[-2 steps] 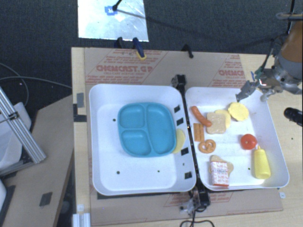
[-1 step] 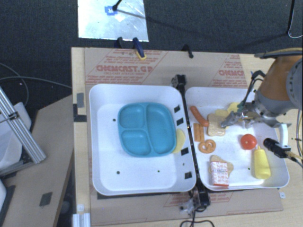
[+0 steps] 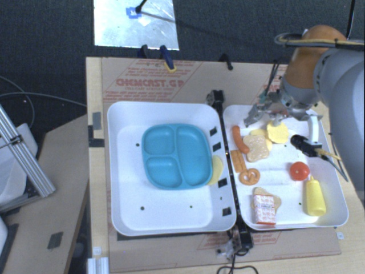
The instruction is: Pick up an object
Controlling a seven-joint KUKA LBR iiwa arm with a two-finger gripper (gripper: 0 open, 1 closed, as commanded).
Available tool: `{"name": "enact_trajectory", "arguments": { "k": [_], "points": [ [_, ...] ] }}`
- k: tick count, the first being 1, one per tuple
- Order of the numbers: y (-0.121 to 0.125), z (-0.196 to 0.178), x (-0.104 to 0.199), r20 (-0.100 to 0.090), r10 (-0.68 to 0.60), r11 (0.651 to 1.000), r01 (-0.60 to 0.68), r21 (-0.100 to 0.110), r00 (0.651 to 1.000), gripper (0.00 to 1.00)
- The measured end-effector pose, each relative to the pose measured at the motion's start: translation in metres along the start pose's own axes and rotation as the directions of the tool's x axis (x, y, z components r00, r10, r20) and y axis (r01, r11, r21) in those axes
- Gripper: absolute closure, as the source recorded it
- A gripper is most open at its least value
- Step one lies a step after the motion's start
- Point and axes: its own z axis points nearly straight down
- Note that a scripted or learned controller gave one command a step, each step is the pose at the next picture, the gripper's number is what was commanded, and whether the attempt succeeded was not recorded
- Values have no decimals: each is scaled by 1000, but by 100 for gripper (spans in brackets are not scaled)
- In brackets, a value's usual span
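My gripper (image 3: 263, 119) hangs over the far end of the right bin (image 3: 331, 210), open, its two grey fingers spread with nothing between them. Just below it lie a pale yellow round slice (image 3: 278, 133) and a piece of toast (image 3: 257, 147). A reddish sausage (image 3: 240, 139) lies to the left of the toast. Nearer the front are an orange stick (image 3: 236, 161), a pretzel (image 3: 249, 177), a red tomato (image 3: 299, 170), a yellow mustard bottle (image 3: 313, 196) and a red-and-white sandwich piece (image 3: 264, 205).
The left bin (image 3: 128, 210) holds a blue divided plate (image 3: 174, 156) with a yellow piece (image 3: 217, 168) tucked against its right side. A black divider with clips (image 3: 227, 164) runs between the bins. The arm (image 3: 336, 79) fills the upper right.
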Motion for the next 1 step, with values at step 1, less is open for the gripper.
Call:
{"name": "enact_trajectory", "arguments": {
  "k": [1],
  "points": [
    [-11, 21, -36, 2, 8, 1000, -8, -10, 1000, 0]
  ]
}}
